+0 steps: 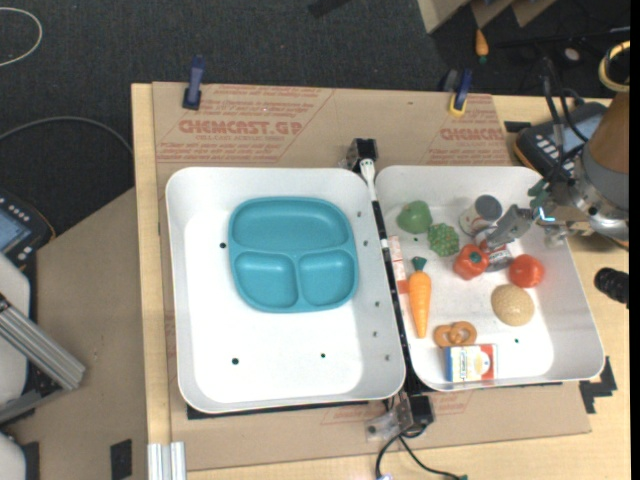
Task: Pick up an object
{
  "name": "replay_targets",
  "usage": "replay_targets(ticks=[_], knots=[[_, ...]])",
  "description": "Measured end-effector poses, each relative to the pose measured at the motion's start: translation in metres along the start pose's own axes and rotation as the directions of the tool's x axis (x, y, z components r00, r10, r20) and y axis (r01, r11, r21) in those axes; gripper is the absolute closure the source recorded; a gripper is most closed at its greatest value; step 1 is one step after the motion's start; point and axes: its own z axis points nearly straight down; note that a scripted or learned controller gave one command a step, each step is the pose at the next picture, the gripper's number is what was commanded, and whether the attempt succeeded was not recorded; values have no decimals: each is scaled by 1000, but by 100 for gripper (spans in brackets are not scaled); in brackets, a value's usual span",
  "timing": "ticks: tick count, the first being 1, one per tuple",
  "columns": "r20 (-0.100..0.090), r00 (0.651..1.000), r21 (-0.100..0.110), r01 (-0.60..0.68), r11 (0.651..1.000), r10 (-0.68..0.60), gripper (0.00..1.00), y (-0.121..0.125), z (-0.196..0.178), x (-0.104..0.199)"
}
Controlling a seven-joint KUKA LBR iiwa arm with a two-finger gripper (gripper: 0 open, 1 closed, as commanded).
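The right bin (pixel 575 313) holds several toy foods. There is a green round fruit (pixel 414 215), a small broccoli (pixel 443 237), a red pepper-like piece (pixel 470 261), a red tomato (pixel 526 270), a tan bun (pixel 513 305), a carrot (pixel 418 300), a pretzel (pixel 456 334) and a small printed box (pixel 468 363). A grey round piece (pixel 486 208) lies near the back. My gripper (pixel 494 235) reaches in from the right and hangs low, right beside the red pepper-like piece, between the grey piece and the tomato. Nothing is visibly lifted.
The left bin (pixel 200 368) carries a teal divided plate (pixel 292 253). A black clamp (pixel 363 154) sits at the back where the bins meet. Cables and dark gear lie off the bench at right (pixel 545 148).
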Motion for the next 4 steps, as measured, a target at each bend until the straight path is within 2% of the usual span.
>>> replay_targets(ticks=[1, 2, 3, 4], knots=[[-6, 1000, 11, 4, 1000, -4, 0, -17, 87, 46], [-4, 1000, -2, 7, 1000, -7, 0, -42, 28, 115], [-4, 1000, -20, 8, 1000, -8, 0, -66, -150, 164], [1, 1000, -4, 2, 1000, -2, 100, -66, -151, 161]])
